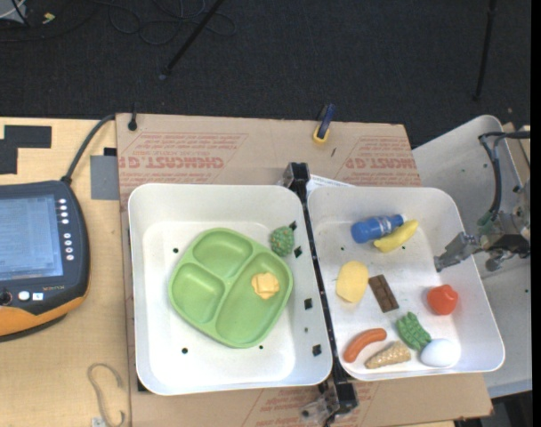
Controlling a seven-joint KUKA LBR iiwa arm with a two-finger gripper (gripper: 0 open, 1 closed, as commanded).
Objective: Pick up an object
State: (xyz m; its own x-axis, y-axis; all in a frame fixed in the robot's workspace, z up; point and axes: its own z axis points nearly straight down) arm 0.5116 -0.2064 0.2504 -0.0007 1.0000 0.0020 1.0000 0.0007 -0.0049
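The arm comes in low from 3 o'clock, mostly cut off by the edge, with dark cables looping above it. Its gripper (471, 247) hangs over the 3 o'clock rim of the right bin (466, 207), and a grey part of it slants down toward the bin floor. From this angle I cannot tell whether it is spread or pressed together, and nothing is seen pinched in it.

The cardboard sheet (253, 154) under the bins carries red print twice, upside down here, reading roughly CHEMCAST G.P. The screen text on the handheld tablet (26, 243) at 9 o'clock is too small to read.

The nearest item to the gripper is the red tomato (442, 299), at its 7 o'clock and apart from it. Also in the right bin:
- a blue bottle (375, 228) touching a banana (397, 235) at 12 o'clock
- a yellow lump (351, 282) and a brown bar (383, 293) in the middle
- a sausage (366, 343), beige wedge (388, 356), green vegetable (413, 330) and white egg (440, 352) along 6 o'clock

The left bin (155, 238) holds a green divided plate (208, 283) with a yellow piece (265, 284) in its 3 o'clock compartment, and a green floret (282, 238) just beside the plate at 1 o'clock
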